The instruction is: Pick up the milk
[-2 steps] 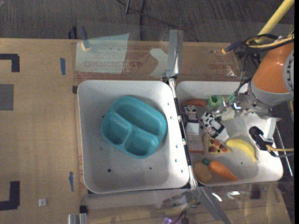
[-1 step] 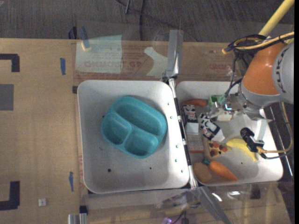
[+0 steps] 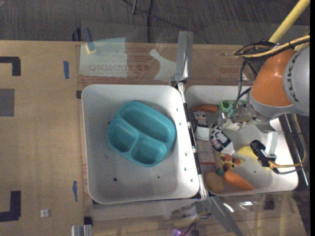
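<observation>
One arm hovers over right bin [image 3: 290, 181], pincer [image 3: 235, 116] state unclear; approach step; next, descend onto milk [image 3: 219, 137].

The room light is even and fairly bright, falling from overhead. The two shallow white plastic bins [image 3: 93, 132] come out pale and a little washed, with only soft shadows under their rims. The teal divided plate [image 3: 141, 132] throws a faint shadow to its lower side. Glare streaks the clear plastic sheet [image 3: 106, 55] taped on the cardboard. The whole picture is slightly soft and grainy, small items blurring together.
</observation>
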Motion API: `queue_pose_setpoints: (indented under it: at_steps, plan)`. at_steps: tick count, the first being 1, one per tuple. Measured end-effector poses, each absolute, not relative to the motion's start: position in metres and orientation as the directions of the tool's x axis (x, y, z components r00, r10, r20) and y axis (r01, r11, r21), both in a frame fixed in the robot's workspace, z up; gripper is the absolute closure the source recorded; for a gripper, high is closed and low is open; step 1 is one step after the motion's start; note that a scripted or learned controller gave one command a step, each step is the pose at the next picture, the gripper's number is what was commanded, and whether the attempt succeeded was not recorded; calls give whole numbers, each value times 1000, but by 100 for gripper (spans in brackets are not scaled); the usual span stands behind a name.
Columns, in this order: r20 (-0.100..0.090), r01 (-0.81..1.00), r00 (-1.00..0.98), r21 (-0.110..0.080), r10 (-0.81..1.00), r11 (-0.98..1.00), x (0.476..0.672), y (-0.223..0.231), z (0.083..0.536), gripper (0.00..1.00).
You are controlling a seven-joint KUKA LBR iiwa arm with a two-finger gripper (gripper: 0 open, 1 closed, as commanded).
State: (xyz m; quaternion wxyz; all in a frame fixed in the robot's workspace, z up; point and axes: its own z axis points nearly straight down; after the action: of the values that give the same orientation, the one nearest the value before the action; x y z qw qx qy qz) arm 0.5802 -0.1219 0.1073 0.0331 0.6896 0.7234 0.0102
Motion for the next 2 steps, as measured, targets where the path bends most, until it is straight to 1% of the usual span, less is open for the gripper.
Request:
queue_pose_setpoints:
  at_steps: [1, 2]
  plan:
    - [-8, 973, -230, 17, 973, 230, 533, -98, 90, 0]
    - [-1, 999, 42, -4, 999, -42, 560, -39, 181, 0]
